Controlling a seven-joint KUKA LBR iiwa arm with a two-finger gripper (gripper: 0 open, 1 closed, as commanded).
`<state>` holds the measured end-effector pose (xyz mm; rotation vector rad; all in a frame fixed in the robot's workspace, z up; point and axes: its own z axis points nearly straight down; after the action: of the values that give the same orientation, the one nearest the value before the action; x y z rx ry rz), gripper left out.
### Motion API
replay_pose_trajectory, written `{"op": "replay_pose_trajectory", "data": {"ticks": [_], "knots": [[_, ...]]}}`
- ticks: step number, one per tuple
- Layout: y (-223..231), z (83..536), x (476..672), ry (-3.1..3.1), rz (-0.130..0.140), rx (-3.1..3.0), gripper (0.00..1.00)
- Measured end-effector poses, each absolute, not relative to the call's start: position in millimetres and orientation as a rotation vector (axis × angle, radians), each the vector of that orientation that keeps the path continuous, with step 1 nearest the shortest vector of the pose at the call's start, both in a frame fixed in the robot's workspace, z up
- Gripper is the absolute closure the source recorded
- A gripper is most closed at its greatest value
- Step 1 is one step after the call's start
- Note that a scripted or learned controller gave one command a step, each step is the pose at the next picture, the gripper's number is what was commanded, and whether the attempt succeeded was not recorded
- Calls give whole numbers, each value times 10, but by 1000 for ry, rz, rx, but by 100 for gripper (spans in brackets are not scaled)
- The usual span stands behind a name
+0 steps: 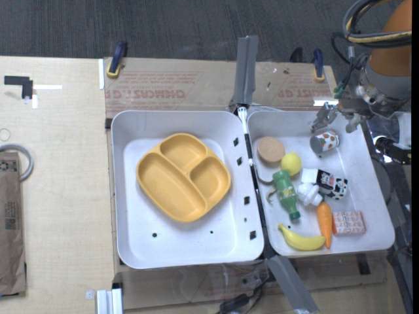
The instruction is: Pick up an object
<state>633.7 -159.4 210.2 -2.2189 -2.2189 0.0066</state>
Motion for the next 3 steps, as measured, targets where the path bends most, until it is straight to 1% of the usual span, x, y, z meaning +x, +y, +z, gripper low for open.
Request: {"op": "replay_pose_trajectory", "data": {"ticks": [1,2,3], "knots": [[-1956,1913,6110,-2434,5,-1982,0],[-1332,1071,5972,-2331,3,-2104,0],[-2150,1550,6112,-2457,3,-1960,0]]}}
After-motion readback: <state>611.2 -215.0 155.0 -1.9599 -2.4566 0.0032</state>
